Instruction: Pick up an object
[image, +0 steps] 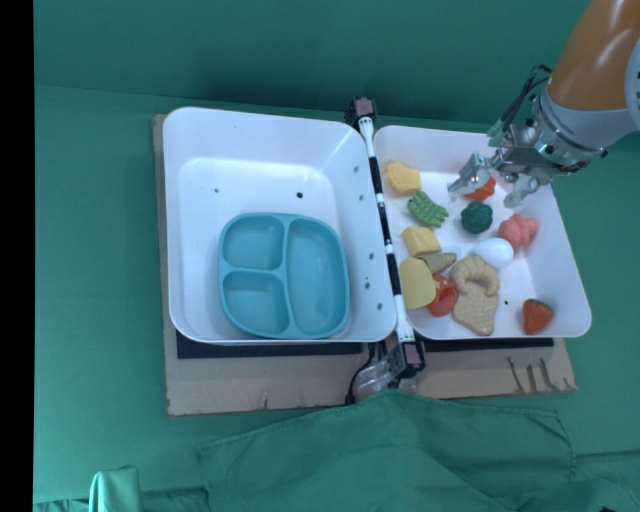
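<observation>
The gripper (494, 186) is hanging over the right bin (565, 290), its fingers (466, 182) standing apart around a small orange piece (485, 188) (just above the dark green broccoli (476, 216)), not clamping it.

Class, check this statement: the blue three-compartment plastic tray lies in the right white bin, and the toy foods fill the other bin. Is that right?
Not quite. The camera view shows the blue three-compartment plastic tray lying in the left white bin, not the right. The toy foods fill the other bin, on the right.
</observation>
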